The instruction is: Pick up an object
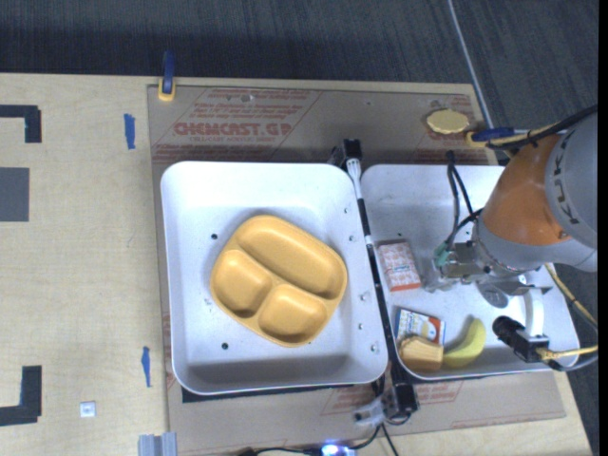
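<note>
In the right bin lie a small orange and white box, a flat blue and yellow packet, a yellow wedge-shaped block and a yellow-green banana. My gripper hangs over the middle of this bin, just right of the orange and white box and above the banana. The orange wrist band covers the bin's right part. Nothing shows between the gripper and the objects below it.
The left bin holds a large yellow three-compartment dish, turned over, at its centre. A black divider runs between the bins. A tan disc lies on the board behind the right bin.
</note>
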